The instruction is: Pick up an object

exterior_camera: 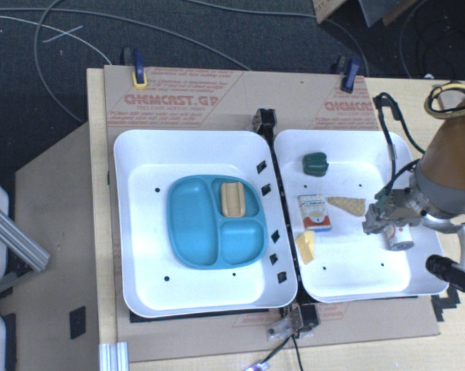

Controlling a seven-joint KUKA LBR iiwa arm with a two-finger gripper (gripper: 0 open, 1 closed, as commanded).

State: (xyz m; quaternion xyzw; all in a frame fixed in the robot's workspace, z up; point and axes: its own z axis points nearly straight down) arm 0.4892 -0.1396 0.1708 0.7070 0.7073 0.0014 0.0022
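Camera view, counter with two white bins. Left bin (132, 230): blue divided plate (209, 230), tan bread-like piece (232, 199) in its upper right compartment. Right bin (333, 284): dark green object (316, 163) toward the far side; small red-and-white carton (315, 212); tan wedge (348, 204) just beside it; yellow block (305, 247) near the divider. Claw (385, 221) low over the bin's right part, next to a small silver can (401, 238); cannot tell whether open or closed.

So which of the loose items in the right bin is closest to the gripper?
The tan wedge. It lies just left of the gripper, while the small box, the yellow piece and the green object sit farther off toward the bin's left side.
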